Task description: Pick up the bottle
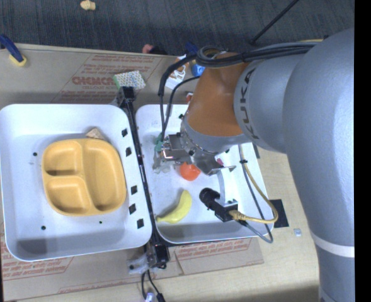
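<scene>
My gripper hangs low over the left part of the right bin, under the arm's orange band. Just to its right a small orange-red object lies on the bin floor, partly covered by the wrist. I cannot tell whether this is part of the bottle. A small pink bit peeks out beside the wrist. The arm hides much of the right bin's middle and far side.
A yellow banana lies near the right bin's front wall. The left bin holds a yellow divided plate. A black cable fitting hangs off the wrist over the right bin. A black divider separates the bins.
</scene>
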You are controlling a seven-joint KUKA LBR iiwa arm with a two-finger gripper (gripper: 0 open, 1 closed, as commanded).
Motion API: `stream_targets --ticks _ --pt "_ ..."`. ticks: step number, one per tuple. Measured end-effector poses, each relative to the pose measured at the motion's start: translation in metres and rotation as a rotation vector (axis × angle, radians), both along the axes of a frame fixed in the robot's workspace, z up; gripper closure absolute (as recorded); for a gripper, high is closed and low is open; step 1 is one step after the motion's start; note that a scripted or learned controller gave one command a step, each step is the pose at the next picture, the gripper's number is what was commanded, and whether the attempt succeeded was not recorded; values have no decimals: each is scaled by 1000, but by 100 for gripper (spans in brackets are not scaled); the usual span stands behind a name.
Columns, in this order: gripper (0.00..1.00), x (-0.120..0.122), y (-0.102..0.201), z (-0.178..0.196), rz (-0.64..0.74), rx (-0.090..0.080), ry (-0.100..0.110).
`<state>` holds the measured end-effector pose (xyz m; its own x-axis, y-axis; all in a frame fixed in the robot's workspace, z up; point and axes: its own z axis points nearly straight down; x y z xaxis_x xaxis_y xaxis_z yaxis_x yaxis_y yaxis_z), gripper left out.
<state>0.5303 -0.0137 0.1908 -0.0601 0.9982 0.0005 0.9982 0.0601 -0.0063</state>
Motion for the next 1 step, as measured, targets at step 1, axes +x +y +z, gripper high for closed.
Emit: stream_targets --ticks 1 --pt "100 -55 13 0 53 0 -1"
